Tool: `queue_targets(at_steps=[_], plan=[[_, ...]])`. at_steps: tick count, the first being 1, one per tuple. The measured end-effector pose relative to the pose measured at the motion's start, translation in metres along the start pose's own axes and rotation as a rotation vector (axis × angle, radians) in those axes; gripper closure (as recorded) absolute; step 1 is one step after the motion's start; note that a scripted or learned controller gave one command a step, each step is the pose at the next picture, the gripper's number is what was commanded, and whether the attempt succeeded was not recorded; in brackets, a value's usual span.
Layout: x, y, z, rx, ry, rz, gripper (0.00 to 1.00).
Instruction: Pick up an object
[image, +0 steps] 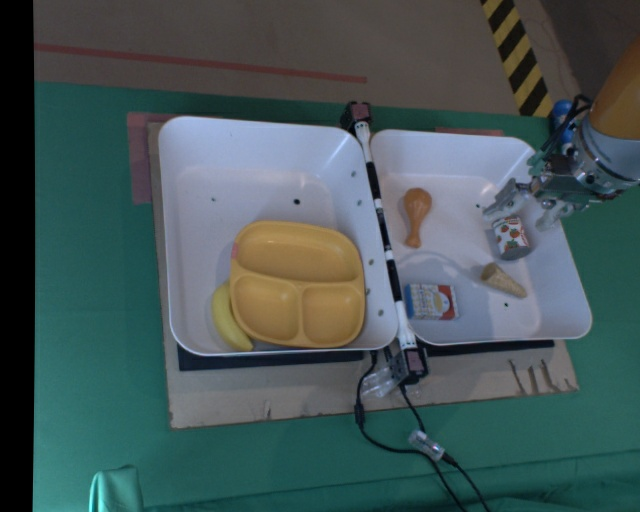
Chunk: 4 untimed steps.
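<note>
Grey metal claw (527, 203), fingers spread, hovers above a small printed carton (510, 238) by the right white plastic bin's (560, 310) right edge.

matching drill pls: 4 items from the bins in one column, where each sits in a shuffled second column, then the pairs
Items
1. yellow divided tray
2. banana
3. toy drumstick
4. ice cream cone

Places
A. left bin, tucked against the tray's left edge, near the front wall
B. right bin, close to the divider between the bins
C. right bin, toward its right side, in front of the small printed carton
D. left bin, front half, by the divider

Pairs: 1-D, 2-A, 3-B, 4-C
</note>
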<state>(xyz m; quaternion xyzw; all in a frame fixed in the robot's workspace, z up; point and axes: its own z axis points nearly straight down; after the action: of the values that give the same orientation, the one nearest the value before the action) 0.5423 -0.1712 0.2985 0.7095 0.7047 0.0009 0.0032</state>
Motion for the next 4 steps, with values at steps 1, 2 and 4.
queue_targets(at_steps=[1,2,4], plan=[[-0.016,-0.019,0.106,-0.006,-0.004,0.000,0.00],[-0.019,-0.017,0.091,-0.018,-0.009,0.006,1.00],[-0.021,-0.015,0.077,-0.028,-0.014,0.013,0.00]])
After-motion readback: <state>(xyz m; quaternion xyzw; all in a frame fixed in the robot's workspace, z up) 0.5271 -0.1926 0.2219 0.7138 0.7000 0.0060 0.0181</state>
